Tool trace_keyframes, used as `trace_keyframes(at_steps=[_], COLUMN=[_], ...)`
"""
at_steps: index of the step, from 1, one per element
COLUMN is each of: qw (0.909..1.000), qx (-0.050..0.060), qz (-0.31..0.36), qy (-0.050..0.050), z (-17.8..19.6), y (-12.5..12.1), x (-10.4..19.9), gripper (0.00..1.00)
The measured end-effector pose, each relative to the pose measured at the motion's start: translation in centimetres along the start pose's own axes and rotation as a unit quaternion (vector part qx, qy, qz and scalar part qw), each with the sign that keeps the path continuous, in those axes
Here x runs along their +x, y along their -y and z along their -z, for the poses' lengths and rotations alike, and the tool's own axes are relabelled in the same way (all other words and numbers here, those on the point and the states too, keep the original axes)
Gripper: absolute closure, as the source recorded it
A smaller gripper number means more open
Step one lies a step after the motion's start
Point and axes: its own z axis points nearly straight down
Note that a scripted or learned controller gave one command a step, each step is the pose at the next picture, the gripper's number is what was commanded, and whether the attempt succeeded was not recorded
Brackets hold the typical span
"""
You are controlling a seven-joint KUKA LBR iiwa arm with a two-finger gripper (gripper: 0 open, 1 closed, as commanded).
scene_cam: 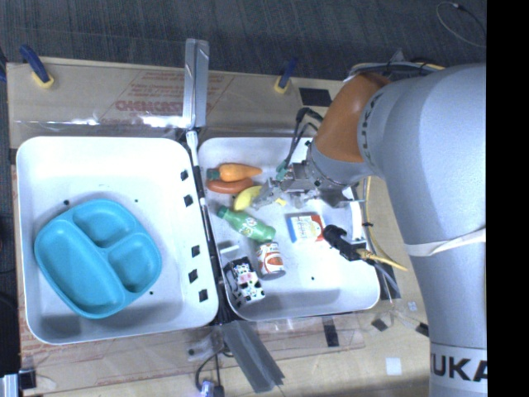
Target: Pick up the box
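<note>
Arm reaches in over the right bin [364, 292], end effector [285, 180] above the box [306, 226]; finger state unclear.

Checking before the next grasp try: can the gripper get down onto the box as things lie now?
Probably yes. The box lies flat in the right bin, apart from the can and green bottle, with nothing on top. The gripper hangs just above-left of it, over the banana.

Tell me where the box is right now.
The box lies in the right bin, right of the green bottle and just below the gripper.
</note>
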Motion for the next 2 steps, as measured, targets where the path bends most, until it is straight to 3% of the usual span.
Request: trace_keyframes(at_steps=[1, 2], qw=[0.9998, 0.9998], qx=[0.003, 0.002], qz=[-0.022, -0.022], qy=[-0.001, -0.001], z=[0.73, 0.73], y=[3.54, 3.54], x=[-4.02, -4.01], gripper=[0.0, 0.0])
